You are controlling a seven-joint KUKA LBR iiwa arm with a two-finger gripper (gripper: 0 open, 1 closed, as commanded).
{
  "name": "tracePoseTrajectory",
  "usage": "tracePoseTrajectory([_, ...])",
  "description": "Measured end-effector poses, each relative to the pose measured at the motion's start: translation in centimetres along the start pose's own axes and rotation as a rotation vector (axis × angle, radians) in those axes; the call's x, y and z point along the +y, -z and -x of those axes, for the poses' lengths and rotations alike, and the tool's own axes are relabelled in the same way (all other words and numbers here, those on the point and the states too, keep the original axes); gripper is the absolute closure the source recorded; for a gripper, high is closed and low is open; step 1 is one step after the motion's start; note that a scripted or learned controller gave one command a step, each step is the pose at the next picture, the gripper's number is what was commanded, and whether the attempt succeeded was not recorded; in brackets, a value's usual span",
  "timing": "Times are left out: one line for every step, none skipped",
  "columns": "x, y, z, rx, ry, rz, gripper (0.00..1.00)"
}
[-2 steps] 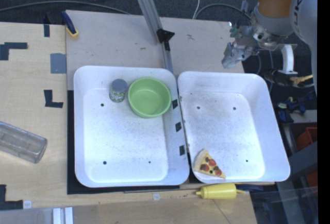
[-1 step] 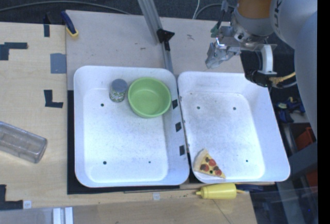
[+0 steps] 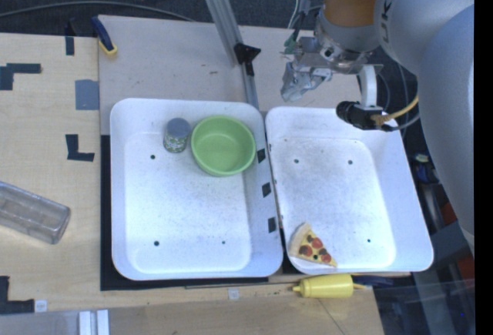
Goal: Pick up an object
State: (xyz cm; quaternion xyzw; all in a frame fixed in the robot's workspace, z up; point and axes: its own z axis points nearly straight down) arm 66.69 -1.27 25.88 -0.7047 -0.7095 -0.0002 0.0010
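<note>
Green bowl (image 3: 223, 145) beside a small jar (image 3: 176, 135) at the back of the left bin (image 3: 131, 249), pizza slice (image 3: 311, 246) in the right bin's (image 3: 400, 249) near-left corner, gripper (image 3: 296, 87) above the bench (image 3: 169, 56) behind the bins, finger state unclear, yellow bottle (image 3: 327, 286) at the front edge.

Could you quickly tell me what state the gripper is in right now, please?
Gripper: above the far edge of the right bin, nothing seen in it; open or shut cannot be told.
</note>
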Motion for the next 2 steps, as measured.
tracePoseTrajectory([-0.6, -1.8, -5.8, -0.001, 0.0, -0.002, 1.0])
tracePoseTrajectory([-0.7, -1.4, -10.9, 0.0, 0.0, 0.0, 1.0])
